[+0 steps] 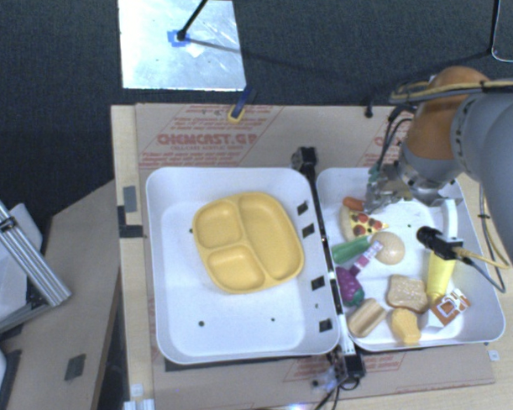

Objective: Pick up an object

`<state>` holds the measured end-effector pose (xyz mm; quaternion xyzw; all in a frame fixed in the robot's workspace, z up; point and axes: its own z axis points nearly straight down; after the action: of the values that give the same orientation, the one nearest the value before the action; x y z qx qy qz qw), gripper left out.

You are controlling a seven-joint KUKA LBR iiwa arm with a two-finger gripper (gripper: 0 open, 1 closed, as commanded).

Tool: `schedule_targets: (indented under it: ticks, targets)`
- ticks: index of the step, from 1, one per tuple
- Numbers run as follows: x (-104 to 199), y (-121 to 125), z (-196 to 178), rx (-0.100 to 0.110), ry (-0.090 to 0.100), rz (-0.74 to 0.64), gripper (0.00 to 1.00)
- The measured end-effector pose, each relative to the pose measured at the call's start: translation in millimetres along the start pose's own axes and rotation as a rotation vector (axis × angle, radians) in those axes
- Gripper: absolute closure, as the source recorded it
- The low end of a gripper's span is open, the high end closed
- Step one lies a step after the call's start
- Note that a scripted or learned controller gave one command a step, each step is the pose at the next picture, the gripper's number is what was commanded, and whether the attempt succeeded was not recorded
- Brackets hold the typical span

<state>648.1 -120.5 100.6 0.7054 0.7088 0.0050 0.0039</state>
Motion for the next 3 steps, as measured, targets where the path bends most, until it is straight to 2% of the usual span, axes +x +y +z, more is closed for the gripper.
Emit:
schedule_targets:
  ticks: [1, 3]
  targets:
    - [-2.0, 3.1, -43.9, 0.007, -0.002, 0.001, 1.00]
    - [4.7, 4.1, -126.7, 0.006, -0.002, -0.001, 1.00]
